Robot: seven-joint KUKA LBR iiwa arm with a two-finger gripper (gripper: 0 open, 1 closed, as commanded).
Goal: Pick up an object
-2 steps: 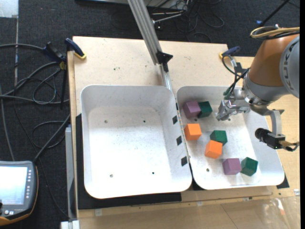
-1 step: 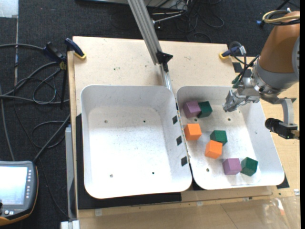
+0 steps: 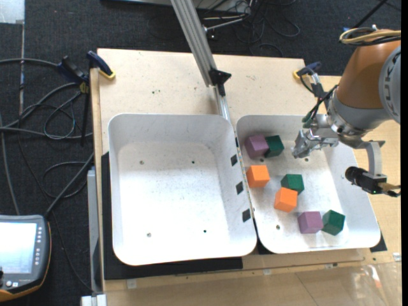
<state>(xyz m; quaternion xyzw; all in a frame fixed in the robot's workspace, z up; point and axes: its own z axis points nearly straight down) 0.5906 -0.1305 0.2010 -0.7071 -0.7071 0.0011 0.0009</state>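
Note:
Several coloured cubes lie in the right bin (image 3: 357,234). A purple cube (image 3: 257,145) touches a green cube (image 3: 274,145) at the back. An orange cube (image 3: 258,175) sits near the left wall. Another green cube (image 3: 292,183) is just above a second orange cube (image 3: 286,199). At the front, a purple cube (image 3: 310,222) sits beside a green cube (image 3: 333,222). My gripper (image 3: 304,149) hangs over the back of the right bin, to the right of the back green cube, with nothing visibly held.
The left bin (image 3: 172,183) lies beside the right one. A metal pole (image 3: 194,34) slants down to the bins' shared back edge. Clamps (image 3: 99,64) sit on the bench's back corners. A teach pendant (image 3: 19,254) rests at lower left.

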